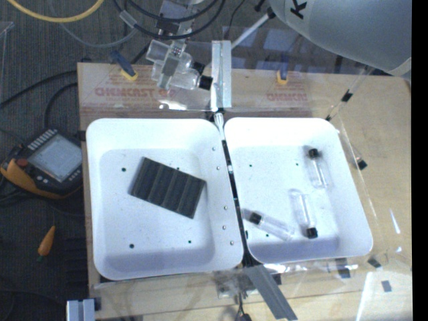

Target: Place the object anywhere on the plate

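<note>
Camera view: wooden bench [381, 146] on dark carpet; yellow cable [63, 12] at top left, teach pendant [47, 162] beyond the bench's left edge. Left bin [93, 179] carries a dark ribbed plate [167, 187] near its centre. Right bin [348, 199] carries three clear vials: [315, 169], [302, 214], [269, 225]. Gripper [172, 65] hangs beyond the left bin's far edge, pinching a clear vial [184, 77], well apart from the plate.

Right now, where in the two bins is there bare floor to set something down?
Left bin: bare floor all around the dark ridged plate, widest along its near edge. Right bin: the far-left floor is free; three clear vials crowd its near and right parts.
</note>
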`<state>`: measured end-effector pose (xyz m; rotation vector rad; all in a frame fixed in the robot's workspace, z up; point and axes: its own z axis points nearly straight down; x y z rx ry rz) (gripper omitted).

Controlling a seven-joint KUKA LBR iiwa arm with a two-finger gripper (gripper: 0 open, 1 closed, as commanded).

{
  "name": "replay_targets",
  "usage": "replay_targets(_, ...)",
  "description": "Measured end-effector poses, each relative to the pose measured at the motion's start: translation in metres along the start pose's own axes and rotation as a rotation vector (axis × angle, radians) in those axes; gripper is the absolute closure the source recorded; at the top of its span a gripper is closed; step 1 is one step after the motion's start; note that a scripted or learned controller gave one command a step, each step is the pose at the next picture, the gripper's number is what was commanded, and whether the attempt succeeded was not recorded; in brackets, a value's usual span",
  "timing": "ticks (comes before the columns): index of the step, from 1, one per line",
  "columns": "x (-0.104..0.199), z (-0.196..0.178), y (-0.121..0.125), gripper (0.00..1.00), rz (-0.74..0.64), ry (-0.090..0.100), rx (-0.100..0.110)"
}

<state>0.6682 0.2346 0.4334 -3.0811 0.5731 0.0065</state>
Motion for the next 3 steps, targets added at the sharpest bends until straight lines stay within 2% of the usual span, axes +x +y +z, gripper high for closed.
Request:
replay_targets(1, 0.0, 0.001, 0.0, 1.0, -0.166, -0.001, -0.001)
replay_targets(2, 0.004, 0.0, 0.009, 1.0, 0.328, 0.0, -0.002)
replay_targets(3, -0.042, 0.078, 0.017, 1.0, 0.031, 0.0, -0.007)
